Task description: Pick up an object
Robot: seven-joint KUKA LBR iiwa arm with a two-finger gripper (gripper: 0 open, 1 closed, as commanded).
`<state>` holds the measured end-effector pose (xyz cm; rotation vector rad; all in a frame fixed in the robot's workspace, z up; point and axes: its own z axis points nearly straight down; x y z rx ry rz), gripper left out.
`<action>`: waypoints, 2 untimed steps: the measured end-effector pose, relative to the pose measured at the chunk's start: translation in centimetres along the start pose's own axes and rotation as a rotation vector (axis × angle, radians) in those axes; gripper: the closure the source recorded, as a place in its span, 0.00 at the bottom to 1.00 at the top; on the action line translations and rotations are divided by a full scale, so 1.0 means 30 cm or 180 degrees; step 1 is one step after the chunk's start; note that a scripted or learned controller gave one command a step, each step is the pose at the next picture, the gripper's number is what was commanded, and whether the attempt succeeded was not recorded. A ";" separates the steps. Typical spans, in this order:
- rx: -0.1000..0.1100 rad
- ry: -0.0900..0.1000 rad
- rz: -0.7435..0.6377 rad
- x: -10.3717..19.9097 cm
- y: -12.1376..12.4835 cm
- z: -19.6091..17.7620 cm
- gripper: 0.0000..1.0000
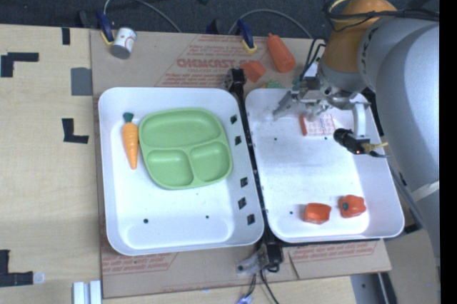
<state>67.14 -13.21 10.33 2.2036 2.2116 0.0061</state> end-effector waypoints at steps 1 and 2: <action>0.0022 0.0028 0.0002 -0.051 0.000 0.012 0.00; 0.0028 0.0025 0.0004 -0.051 -0.003 0.003 0.00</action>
